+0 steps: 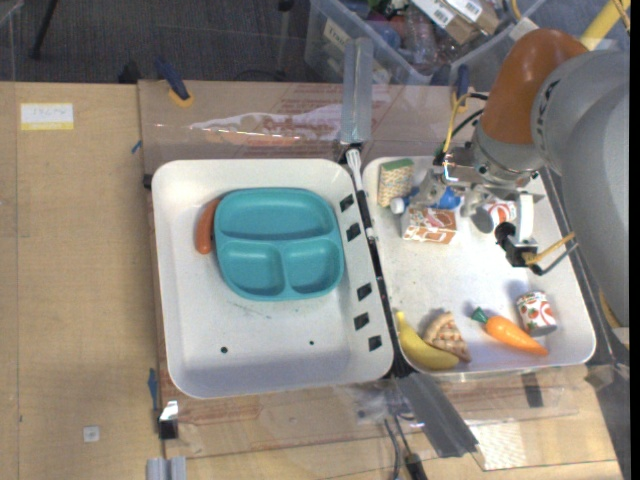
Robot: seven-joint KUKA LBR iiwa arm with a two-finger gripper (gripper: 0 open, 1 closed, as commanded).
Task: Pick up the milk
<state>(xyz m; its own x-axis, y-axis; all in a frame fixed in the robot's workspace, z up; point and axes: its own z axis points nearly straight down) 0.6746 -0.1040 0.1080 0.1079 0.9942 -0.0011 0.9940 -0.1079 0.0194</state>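
Item: milk [431, 224], small carton lying flat in right bin [560, 298]; light, stiff card, crushable. Grip across its narrow sides. My pincer [455, 190] hangs just above; its state I cannot tell.

We see a teal divided plate [277, 243] in the left bin [180, 298], while a banana [420, 348] and carrot [510, 333] lie in the right bin [450, 288].
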